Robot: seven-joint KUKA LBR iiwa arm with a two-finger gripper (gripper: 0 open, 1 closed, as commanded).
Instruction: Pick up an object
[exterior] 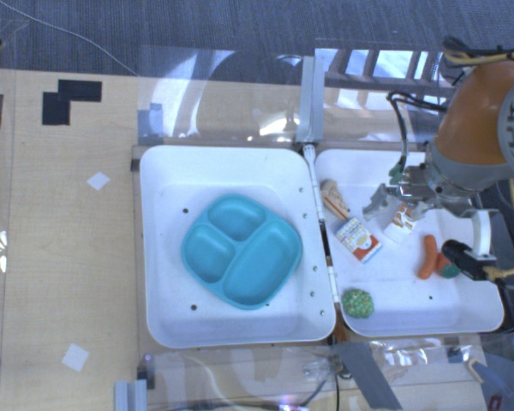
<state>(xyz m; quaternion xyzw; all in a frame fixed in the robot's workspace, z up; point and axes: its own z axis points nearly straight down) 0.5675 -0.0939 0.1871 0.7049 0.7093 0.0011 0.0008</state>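
Pale wooden worktop [60, 255] carries two white bins; the left bin [167, 315] holds a blue divided plate [242, 251]. In the right bin [463, 319] the gripper [401, 202] hangs low over a small white packet [400, 223]; I cannot tell its state. A straight descent suits best. A carton [358, 240], carrot [427, 256] and green ball [356, 303] lie near, the bin's far wall well apart.

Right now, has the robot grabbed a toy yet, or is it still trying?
Nothing looks picked up yet. The gripper hangs over the right bin, close to a small carton. The juice box, carrot, green ball and the stick-shaped toy all lie on the bin floor. The blue plate sits in the left bin. Closing on one item and lifting it is left.
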